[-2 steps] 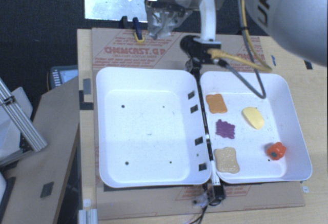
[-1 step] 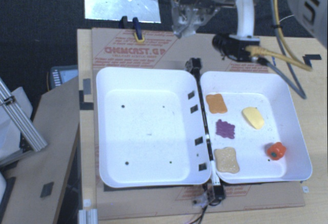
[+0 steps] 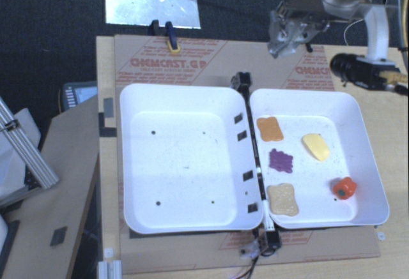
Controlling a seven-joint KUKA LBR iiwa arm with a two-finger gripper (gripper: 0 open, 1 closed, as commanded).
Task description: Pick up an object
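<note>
The worktop (image 3: 211, 57) carries two white bins side by side, and the pincer (image 3: 284, 41) hangs high above its far edge, beyond the rim of the right bin (image 3: 358, 108); nothing is between its fingers, and whether they are apart or together I cannot tell from this view. The left bin (image 3: 137, 99) lies below and to the left of the pincer. All possible objects lie in the right bin, below the pincer and well apart from it. Nearest is the orange flat piece (image 3: 270, 129), almost straight under the pincer; further below it are the purple piece (image 3: 280, 160) and then the beige slice (image 3: 282, 199), which is close to the near rim. The yellow piece (image 3: 316, 146) lies below and to the right, and the small orange-red item (image 3: 344, 188) is the farthest, down near the right wall. To do this step well, I think the arm should choose one object with free space around it, like the yellow piece, come down vertically over its middle, and avoid the flat pieces near the divider, which look thin and hard to pinch.
</note>
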